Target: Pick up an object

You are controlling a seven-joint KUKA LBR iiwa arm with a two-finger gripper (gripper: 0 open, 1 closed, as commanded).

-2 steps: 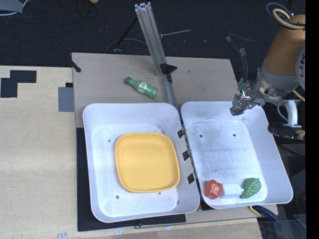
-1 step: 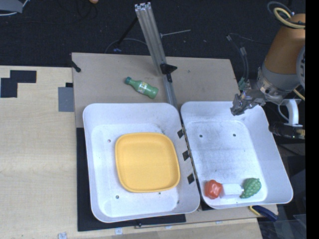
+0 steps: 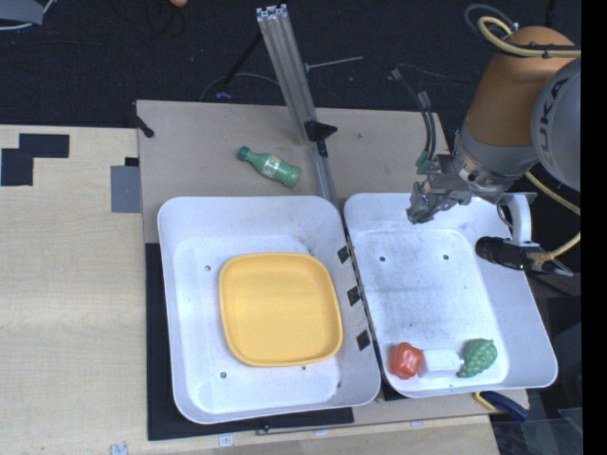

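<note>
Toys (image 3: pixel 442 359) untouched; gripper (image 3: pixel 424 209) above right bin (image 3: pixel 517 311) rear.

Gripper (image 3: pixel 427 207) hangs over the right bin's (image 3: pixel 517 325) far edge; tomato (image 3: pixel 405 359) and green toy (image 3: pixel 477 356) lie well below it.

Most of the right bin (image 3: pixel 446 292) floor lies bare and open to reach. Obstacles crowd only its near edge: a red piece (image 3: pixel 406 359), a white piece (image 3: pixel 439 361) and a green piece (image 3: pixel 478 356) in a row. A yellow plate (image 3: pixel 280 307) covers the left bin (image 3: pixel 185 254) floor's middle.
</note>
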